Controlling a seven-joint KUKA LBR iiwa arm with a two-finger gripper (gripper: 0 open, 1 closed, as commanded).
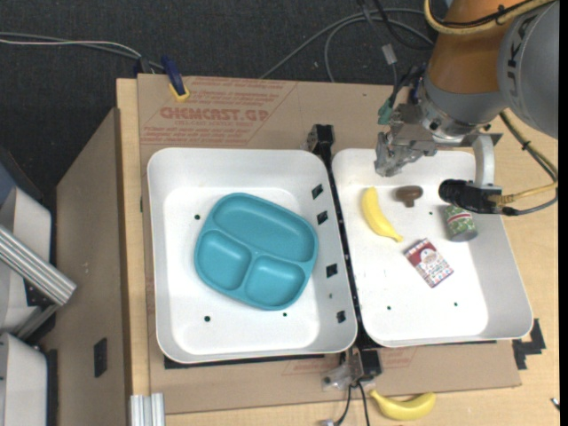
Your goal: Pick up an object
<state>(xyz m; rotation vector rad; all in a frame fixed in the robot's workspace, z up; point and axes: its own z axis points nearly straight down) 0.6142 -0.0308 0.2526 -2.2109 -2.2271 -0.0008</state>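
Note:
My gripper [391, 164] hangs over the far edge of the right bin [497, 313], its grey fingers pointing down with nothing seen between them. A small brown object [408, 194] lies just right of and below the fingertips. A yellow banana [379, 216] lies in the bin's left part, a little below the gripper. A red and white packet [429, 263] rests near the bin's middle. A small green can [461, 223] lies toward the right side.
The left bin [169, 309] holds a teal divided plate [256, 250]. Black clips run along the seam between the bins. A second banana [404, 405] lies outside, on the cardboard below the right bin. Cables trail over the dark floor behind the bench.

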